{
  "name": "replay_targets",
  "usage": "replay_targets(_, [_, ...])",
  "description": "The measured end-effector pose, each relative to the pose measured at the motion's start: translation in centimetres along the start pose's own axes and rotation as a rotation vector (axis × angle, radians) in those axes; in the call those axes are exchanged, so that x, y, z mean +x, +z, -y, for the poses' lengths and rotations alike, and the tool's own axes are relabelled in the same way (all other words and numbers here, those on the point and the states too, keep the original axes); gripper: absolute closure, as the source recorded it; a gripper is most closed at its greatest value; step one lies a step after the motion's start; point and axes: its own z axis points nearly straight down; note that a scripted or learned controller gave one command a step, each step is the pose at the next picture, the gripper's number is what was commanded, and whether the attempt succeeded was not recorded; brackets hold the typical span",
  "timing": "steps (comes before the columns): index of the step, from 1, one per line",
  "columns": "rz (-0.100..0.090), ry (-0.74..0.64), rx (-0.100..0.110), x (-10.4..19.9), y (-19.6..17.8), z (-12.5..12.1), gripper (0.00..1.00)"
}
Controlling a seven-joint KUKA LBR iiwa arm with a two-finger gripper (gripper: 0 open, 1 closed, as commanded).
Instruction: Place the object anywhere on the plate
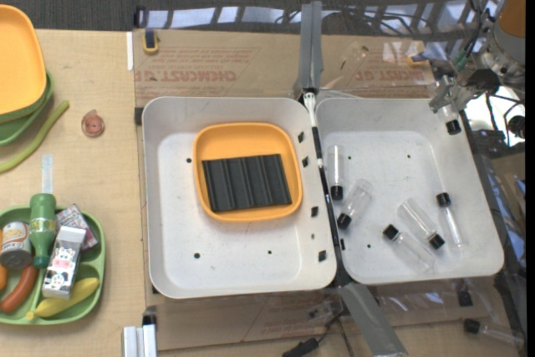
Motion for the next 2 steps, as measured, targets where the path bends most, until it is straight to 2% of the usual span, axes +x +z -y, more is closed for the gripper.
replay_targets(2, [0.001,-0.478,-0.003,-0.8,-9.7,-0.1,1.0])
